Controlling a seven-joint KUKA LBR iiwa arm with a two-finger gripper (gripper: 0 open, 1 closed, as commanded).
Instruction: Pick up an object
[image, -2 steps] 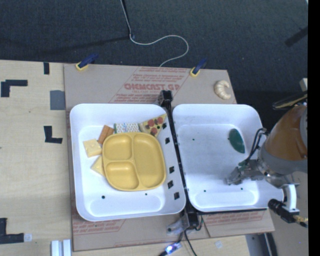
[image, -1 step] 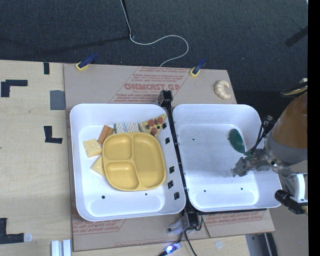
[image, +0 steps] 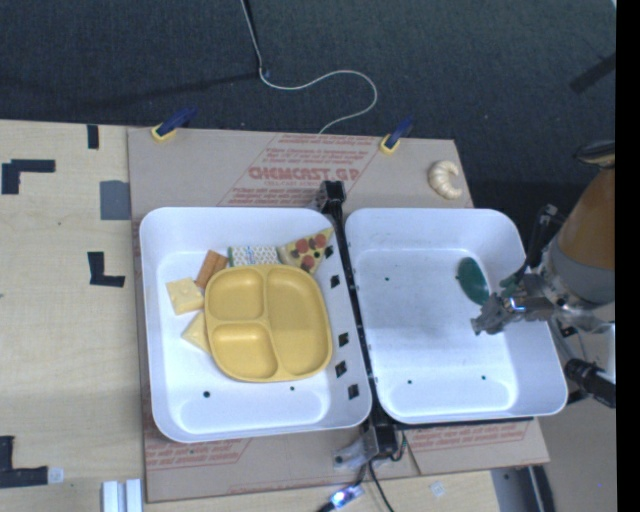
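claw (image: 497, 312) sits low over the right bin (image: 440, 395), near its right wall; can't tell its state from this angle. green object (image: 472, 279) lies in that bin just beside the claw, up-left of it, nothing visibly gripped. left bin (image: 170, 400) holds a yellow tray (image: 268, 322) with crackers (image: 186, 295) and small bits tucked along its upper and left edges. cream object (image: 446, 179) on the surface beyond the right bin.

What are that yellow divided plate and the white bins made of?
The yellow divided plate looks like moulded plastic: one even colour, soft sheen, rounded compartment ridges. The white bins seem to be thin formed plastic too, smooth, with rounded corners and rolled rims. Neither can be confirmed by sight alone.
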